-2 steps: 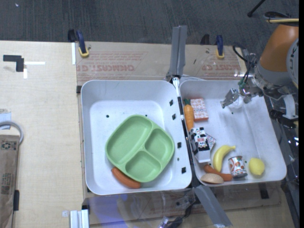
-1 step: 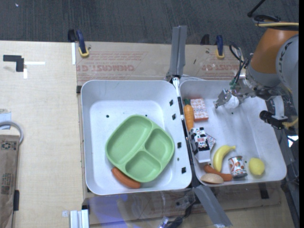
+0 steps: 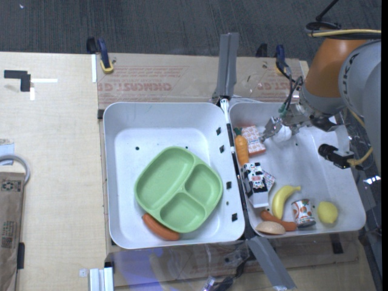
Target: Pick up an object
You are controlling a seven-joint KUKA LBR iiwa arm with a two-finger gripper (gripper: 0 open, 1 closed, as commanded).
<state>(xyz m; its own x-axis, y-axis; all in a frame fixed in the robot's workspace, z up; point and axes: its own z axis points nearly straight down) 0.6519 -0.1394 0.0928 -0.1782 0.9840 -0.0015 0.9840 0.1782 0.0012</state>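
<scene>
My gripper (image 3: 274, 128) hangs low over the back left part of the right bin (image 3: 306, 162), just right of a red and white snack packet (image 3: 253, 137). An orange carrot (image 3: 242, 150) lies along the bin's left wall. Further forward are a black and white milk carton (image 3: 257, 180), a banana (image 3: 281, 199), a small can (image 3: 302, 213), a lemon (image 3: 327, 212) and a bread roll (image 3: 271, 227). Nothing can be seen in the gripper.
The left bin (image 3: 118, 162) holds a green divided plate (image 3: 178, 188) with an orange sausage (image 3: 160, 227) at its front edge. A metal divider (image 3: 228, 65) stands between the bins at the back. The arm's orange band (image 3: 330, 65) looms over the right bin's back right.
</scene>
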